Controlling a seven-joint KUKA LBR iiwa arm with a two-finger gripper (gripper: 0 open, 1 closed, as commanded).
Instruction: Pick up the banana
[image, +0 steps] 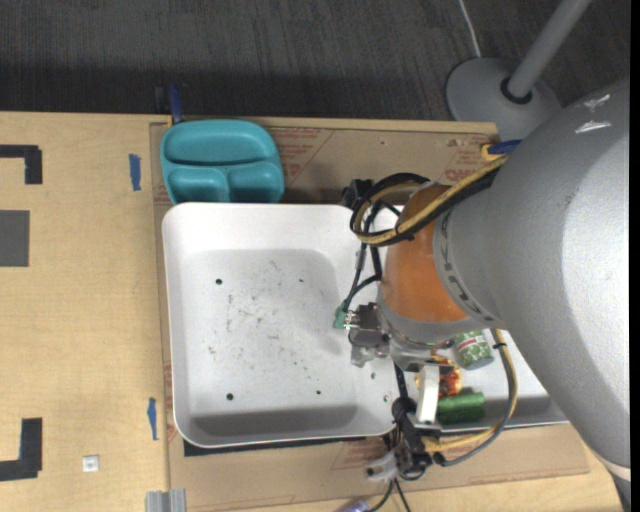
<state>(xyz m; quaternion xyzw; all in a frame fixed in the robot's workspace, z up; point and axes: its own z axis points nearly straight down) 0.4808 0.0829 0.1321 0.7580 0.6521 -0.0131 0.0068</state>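
My arm's grey bulk and orange-banded wrist (430, 285) hang low over the right bin (530, 395) and cover most of it. The gripper (372, 338) points down below the wrist, near the wall shared by the two bins, and the wrist hides what lies under it. Beside the wrist a few small items peek out in the right bin: a green cylinder-like object (460, 406), a green and white packet (476, 350) and a red and yellow piece (447, 379).
The left white bin (190, 300) shows only dark specks on its floor. A teal divided tray (221, 160) stands behind it. Black and yellow cables (385, 215) loop off the wrist. Cardboard covers the bench around the bins.
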